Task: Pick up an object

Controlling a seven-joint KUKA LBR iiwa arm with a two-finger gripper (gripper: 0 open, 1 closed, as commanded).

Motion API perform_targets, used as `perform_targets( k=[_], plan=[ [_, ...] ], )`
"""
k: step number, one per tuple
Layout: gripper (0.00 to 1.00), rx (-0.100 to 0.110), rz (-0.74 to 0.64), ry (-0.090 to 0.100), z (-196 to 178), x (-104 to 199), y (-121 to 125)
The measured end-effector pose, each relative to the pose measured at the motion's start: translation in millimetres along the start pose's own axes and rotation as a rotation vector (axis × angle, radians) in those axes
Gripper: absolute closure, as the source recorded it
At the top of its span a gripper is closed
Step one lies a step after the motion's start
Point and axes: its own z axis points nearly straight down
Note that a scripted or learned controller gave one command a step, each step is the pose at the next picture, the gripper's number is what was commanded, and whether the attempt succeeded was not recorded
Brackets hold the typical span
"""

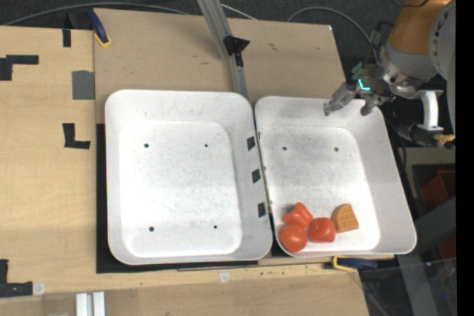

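Fingers (335,103) spread apart, nothing between them; gripper (348,103) hangs over the right bin's (385,159) rim at about 1 o'clock. Three glossy red rounded pieces (304,226) and a tan, ridged block (344,218) cluster at that bin's 6 o'clock. Left bin (118,159): matte white, speckled.

Arm (424,26): orange rounded band above wrist, grey link beside it, thin dark cables looped on top. Gripper (348,104): two dark grey fingers, small teal light at its base.
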Motion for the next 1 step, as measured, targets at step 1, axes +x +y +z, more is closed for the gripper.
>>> perform_targets(
  k=[1],
  plan=[
    [0.0,-0.005,-0.002,-0.002,-3.5,0.0,1.2]
  ],
)
